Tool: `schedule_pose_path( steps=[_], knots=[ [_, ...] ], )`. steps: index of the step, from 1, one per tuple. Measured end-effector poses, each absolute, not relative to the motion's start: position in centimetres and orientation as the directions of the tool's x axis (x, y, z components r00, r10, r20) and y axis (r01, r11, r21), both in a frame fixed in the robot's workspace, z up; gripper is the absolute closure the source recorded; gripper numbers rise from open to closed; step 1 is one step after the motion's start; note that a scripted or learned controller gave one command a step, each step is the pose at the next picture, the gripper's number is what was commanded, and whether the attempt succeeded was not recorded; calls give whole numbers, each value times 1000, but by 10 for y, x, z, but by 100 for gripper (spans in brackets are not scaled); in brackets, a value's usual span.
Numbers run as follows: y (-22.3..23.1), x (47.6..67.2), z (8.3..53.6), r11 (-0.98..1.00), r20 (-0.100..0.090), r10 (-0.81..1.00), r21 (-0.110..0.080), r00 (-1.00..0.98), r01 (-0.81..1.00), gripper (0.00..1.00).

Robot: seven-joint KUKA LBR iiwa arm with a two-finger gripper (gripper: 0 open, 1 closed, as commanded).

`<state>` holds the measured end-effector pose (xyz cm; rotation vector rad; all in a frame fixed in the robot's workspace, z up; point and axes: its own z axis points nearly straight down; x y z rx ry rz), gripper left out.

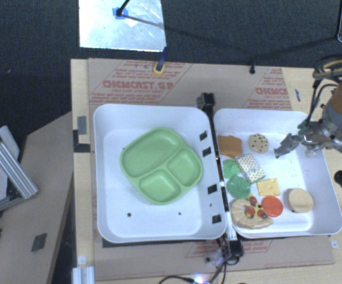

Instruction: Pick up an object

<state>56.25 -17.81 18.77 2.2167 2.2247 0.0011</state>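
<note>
A grey robot arm reaches in from the right, its gripper (284, 147) poised over the right bin (322, 209) near the bin's upper middle. Whether the jaws are apart or together cannot be told, and nothing is seen between them, so the pick appears not yet made.

The toy foods lie in the right bin's left half: a cookie (257, 142) nearest the gripper, a brown toast slice (230, 145), a patterned packet (251, 167), green lettuce (237, 182), a cheese square (268, 187), a tomato slice (272, 206), a pizza slice (249, 213) and a tan bun (300, 200).

The left bin (109, 182) holds a green 3-compartment plate (161, 165). Both bins rest on cardboard (135, 81) over dark carpet.
</note>
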Motion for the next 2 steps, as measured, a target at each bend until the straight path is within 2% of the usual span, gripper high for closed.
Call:
schedule_pose_path(
  steps=[2],
  knots=[
    [-183,567,92,1,0,1000,-1,-1,1000,0]
  ],
)
